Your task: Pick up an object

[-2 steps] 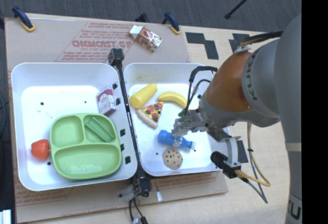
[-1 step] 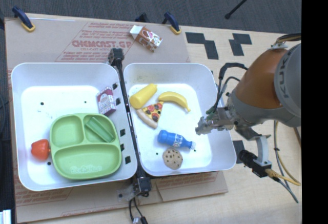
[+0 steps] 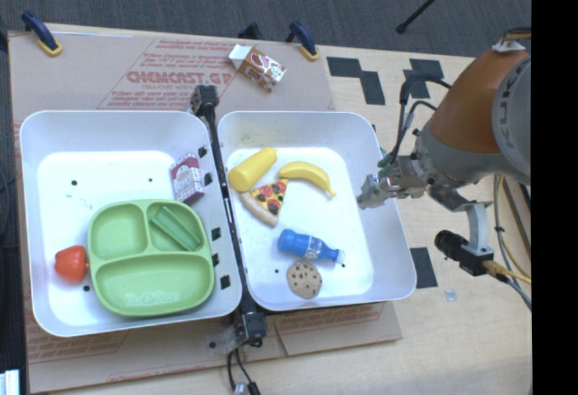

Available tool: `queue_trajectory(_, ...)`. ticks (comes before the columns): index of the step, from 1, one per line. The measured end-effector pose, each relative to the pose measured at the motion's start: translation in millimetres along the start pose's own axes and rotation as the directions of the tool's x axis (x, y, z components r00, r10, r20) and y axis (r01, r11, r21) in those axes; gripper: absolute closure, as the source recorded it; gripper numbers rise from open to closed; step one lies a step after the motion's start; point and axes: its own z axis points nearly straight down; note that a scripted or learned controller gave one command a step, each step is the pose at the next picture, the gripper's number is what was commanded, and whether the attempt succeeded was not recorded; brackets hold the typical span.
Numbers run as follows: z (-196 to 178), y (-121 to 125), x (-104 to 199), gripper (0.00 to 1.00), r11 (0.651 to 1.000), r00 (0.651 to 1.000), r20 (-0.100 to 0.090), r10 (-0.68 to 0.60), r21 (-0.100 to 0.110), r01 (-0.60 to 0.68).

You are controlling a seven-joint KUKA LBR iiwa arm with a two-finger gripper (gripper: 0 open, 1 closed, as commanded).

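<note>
arm (image 3: 470, 126) over right bin (image 3: 384, 230) rim, jaws indistinct

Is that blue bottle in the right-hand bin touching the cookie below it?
Apart. The camera view shows a strip of white bin floor between the blue bottle and the cookie.

The KUKA arm (image 3: 488, 113) reaches in from the right of the camera view, its grey body rounded and bulky, an orange band (image 3: 479, 90) wrapped above the wrist. The wrist angles down and leftward, tapering to the metallic gripper (image 3: 372, 192) at its lowest, leftmost end. Cables (image 3: 510, 230) trail off the arm's right side. A black fitting (image 3: 461, 250) juts out beneath the wrist. Nothing is visible between the gripper's tips.
</note>
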Motion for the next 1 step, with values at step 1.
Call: queue_trajectory(1,0.2,-0.1,0.1,0.00,1.000,1.000,0.000,0.000,0.000,0.000)
